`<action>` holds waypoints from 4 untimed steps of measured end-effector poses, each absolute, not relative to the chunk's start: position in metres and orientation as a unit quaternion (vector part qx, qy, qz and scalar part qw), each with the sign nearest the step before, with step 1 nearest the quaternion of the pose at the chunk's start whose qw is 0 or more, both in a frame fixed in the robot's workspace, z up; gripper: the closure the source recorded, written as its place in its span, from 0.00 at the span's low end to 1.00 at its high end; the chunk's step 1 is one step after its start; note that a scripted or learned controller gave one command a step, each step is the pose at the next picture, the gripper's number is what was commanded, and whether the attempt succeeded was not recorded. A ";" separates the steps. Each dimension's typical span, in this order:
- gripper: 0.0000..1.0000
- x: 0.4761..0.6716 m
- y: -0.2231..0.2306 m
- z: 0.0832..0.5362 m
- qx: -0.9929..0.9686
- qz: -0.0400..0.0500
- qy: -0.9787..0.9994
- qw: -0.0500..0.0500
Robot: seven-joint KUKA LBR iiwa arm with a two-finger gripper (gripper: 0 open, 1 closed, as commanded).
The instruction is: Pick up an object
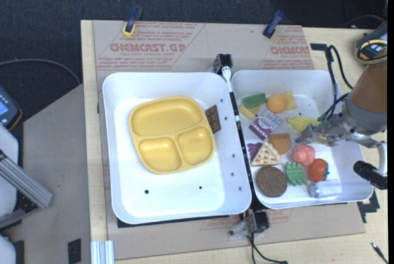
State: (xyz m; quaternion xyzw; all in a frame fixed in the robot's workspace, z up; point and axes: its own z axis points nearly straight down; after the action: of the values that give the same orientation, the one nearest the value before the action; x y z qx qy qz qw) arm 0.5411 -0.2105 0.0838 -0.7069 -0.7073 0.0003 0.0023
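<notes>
Spanning the tabletop (pixel 184 41), two white bins sit side by side: the left bin (pixel 123 195) carries a yellow divided plate (pixel 171 133), the right bin (pixel 345 192) a heap of toy food (pixel 280 146). Over the heap's right edge hangs the hand (pixel 329 132), its state hidden from view.

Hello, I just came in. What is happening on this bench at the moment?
A robot arm reaches in from the right over the right bin, which holds toy food: an orange, a tomato, a pizza slice, a brown cookie. Its gripper is low near the yellow piece, and nothing is visibly lifted yet. The left bin holds a yellow divided plate, with a small brown block at its edge.
</notes>
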 end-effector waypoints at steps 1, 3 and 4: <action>1.00 0.542 -0.211 0.095 -0.707 0.000 -0.707 0.000; 1.00 0.539 -0.217 0.200 -0.707 -0.001 -0.707 -0.004; 1.00 0.540 -0.218 0.227 -0.707 -0.001 -0.708 -0.003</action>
State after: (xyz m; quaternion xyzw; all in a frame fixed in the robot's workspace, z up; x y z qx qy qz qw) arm 0.5398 -0.2178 0.2269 -0.7067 -0.7075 -0.0010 -0.0032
